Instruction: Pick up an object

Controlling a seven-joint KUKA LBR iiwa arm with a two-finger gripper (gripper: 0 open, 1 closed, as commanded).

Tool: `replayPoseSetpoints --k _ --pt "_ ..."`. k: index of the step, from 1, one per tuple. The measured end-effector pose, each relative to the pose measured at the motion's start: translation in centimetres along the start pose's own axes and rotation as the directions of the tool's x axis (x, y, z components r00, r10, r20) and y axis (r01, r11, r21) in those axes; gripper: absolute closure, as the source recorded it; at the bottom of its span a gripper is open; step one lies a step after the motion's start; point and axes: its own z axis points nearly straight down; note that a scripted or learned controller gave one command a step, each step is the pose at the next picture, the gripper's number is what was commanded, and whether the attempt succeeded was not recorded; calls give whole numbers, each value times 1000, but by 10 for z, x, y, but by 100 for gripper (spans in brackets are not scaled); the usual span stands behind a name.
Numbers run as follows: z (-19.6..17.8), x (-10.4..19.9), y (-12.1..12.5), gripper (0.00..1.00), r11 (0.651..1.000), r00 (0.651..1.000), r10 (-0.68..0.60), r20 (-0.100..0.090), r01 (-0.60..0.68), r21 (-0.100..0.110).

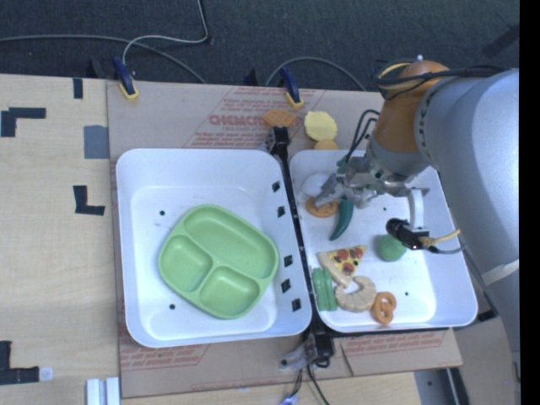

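Camera view: The gripper (pixel 342 194) is lowered into the right bin (pixel 447 310), at its upper left area. It stands directly over a green pepper-shaped toy (pixel 344 218) and an orange ring-shaped piece (pixel 321 207), which lie touching or nearly touching each other. Whether the jaws are spread or pressed together cannot be told; the wrist body covers them.

Other candidates in the same bin: a green round piece (pixel 390 247), a pizza slice (pixel 344 261), a pretzel (pixel 384 306), a beige ring (pixel 359 294) and a green strip (pixel 324 289). The left bin (pixel 139 310) carries a green divided plate (pixel 218 260).

Step in hand, as judged: approach or grasp at the pepper. No object is confirmed as held. The next move calls for the jaws to close on one item only, followed by a straight lift clear of the orange ring-shaped piece.
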Motion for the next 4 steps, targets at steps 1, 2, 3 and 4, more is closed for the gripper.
replayPoseSetpoints --k 1,2,3,4 --pt "0 4 3 0 1000 1000 1 3 -1 10" --pt "4 -19 17 0 998 1000 -10 -17 11 56" --pt "0 8 0 0 1000 1000 0 0 0 -2" --pt "1 15 24 0 1000 1000 0 2 0 6"
